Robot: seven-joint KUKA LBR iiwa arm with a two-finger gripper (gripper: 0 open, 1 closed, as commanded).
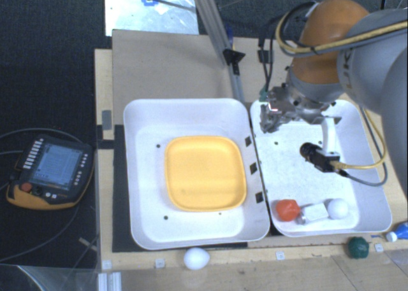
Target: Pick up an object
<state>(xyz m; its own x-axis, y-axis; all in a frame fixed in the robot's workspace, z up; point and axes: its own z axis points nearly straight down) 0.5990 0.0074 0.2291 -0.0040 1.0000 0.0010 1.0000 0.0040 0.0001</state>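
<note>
Right, here we are: the grey arm reaches in from 3 o'clock and the gripper (270, 116) hangs over the right bin (287, 172), up in its 11 o'clock corner, close to the wall it shares with the left bin (143, 156). Whether it is spread or pressed together I can't tell from where I stand, and I see nothing caught in it. The pickings are all down at the bin's 6 o'clock edge: a red lump (286, 209), a small white tube (314, 212) just beside it, and a white ball (338, 207) touching the tube's far end, the three in a row against the near wall. That is well apart from the gripper, and the patch below it looks bare, so a descent from here would likely close on nothing. If it goes for the row instead, I'd worry about the wall: a low approach could clip the rim, and things this crowded may jam or get nudged aside. The ball looks ready to squirt out of a pinch. Over at 9 o'clock the yellow plate (205, 172) lies flat in the left bin, too broad and low for an easy grab, I'd say.
</note>
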